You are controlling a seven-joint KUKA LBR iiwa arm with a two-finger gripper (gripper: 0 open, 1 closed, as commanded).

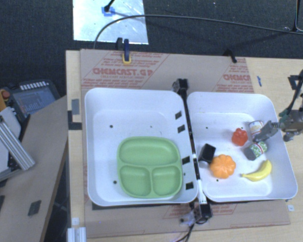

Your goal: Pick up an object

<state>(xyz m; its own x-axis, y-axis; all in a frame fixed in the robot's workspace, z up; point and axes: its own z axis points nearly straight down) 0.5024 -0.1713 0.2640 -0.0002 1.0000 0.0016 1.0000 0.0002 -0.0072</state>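
The right bin [232, 102] holds a red fruit [239, 136], an orange round fruit [222, 166], a yellow banana [257, 171], a small black block [207, 152], a white can [255, 127] and a green-labelled can [261, 147]. My gripper [260, 141] reaches in from the right edge, low over the bin's right side. It sits between the two cans, just right of the red fruit, and its grey tip overlaps the green-labelled can. Nothing is visibly lifted.
The left bin [106, 110] holds a green divided plate [149, 166]. A black divider strip [188, 135] runs between the bins. A pendant [33, 99] and metal rail [10, 140] lie off the bench to the left. Cables cross the dark floor behind.
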